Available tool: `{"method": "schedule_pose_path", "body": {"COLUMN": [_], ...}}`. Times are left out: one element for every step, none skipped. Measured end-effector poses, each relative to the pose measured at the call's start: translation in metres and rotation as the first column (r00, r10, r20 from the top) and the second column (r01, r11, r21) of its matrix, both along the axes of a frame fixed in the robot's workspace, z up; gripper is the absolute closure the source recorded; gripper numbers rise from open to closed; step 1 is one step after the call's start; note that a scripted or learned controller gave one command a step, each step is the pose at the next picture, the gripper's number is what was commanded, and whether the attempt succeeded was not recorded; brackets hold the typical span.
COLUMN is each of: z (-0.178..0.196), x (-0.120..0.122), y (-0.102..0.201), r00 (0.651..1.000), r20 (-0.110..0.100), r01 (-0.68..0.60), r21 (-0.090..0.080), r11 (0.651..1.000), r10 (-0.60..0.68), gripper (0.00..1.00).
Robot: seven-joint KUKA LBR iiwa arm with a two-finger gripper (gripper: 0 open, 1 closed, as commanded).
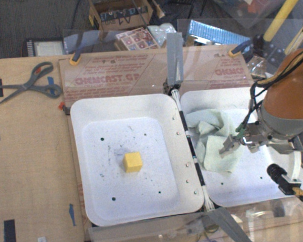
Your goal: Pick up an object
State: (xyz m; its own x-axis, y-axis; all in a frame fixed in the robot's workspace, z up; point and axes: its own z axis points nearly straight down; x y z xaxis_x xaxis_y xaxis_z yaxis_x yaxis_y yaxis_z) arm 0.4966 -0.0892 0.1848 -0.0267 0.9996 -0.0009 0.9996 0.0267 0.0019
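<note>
A single fixed camera is looking down at a slant from above the bench [28,155], taking in both bins, left [88,118] and right [252,188], from moderately near, with the arm [289,100] reaching in from the right.

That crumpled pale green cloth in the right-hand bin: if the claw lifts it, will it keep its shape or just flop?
The cloth lies in soft folds and creases, so it would probably droop and hang from wherever it is pinched. It looks thin, so likely light. Pushed, it would more likely bunch up or drag than slide as one piece. The claw sits right at its edge.
</note>
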Motion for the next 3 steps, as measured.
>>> {"method": "schedule_pose_path", "body": {"z": [0.014, -0.091, -0.094], "x": [0.032, 0.054, 0.044], "y": [0.010, -0.019, -0.017], "r00": [0.991, 0.998, 0.991], "r20": [0.000, 0.001, 0.011], "r01": [0.136, -0.068, 0.132], "r21": [0.000, 0.001, 0.003], "r11": [0.991, 0.998, 0.991], "r10": [-0.136, 0.068, -0.132], "gripper": [0.00, 0.00, 0.00]}}
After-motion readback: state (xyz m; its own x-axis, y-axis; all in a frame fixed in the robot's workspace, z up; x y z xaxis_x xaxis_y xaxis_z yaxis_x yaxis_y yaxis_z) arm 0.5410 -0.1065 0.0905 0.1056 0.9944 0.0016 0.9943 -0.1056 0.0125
